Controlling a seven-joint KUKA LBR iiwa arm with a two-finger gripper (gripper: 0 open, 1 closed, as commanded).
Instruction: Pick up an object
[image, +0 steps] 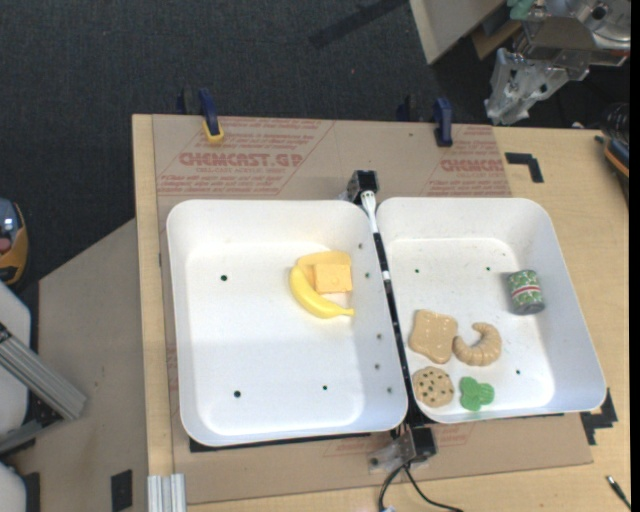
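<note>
Far above the black divider strip (378, 270) and off to its right in the camera view, beyond the bench's far edge, the gripper (515, 88) hangs well clear of both bins; it carries nothing that we can see, and at this angle we cannot tell whether it is open or closed. Candidate objects, all placed against the strip: in the left bin (200, 330), just left of the strip's middle, a banana (320, 300) with a yellow cheese block (334, 272) resting against its upper side, the two touching. In the right bin (570, 330), near the strip's lower half, a toast slice (433, 336) touches a croissant (480, 344) on its far side. Below these, a chocolate-chip cookie (432, 386) lies just beside a small green item (476, 394), possibly a vegetable, too small to name. A green can (524, 292) stands alone, well right of the strip, near the bin's outer wall. We judge that the pick has not begun: we are at target selection and approach. The next move calls for travel over one bin, alignment above a single object, then descent. The can looks the cleanest target, being isolated and tall. The flat toast and cookie offer little to grip, and the banana and cheese pair risks a double contact. Descent close to the strip or a bin wall could cause a collision.
</note>
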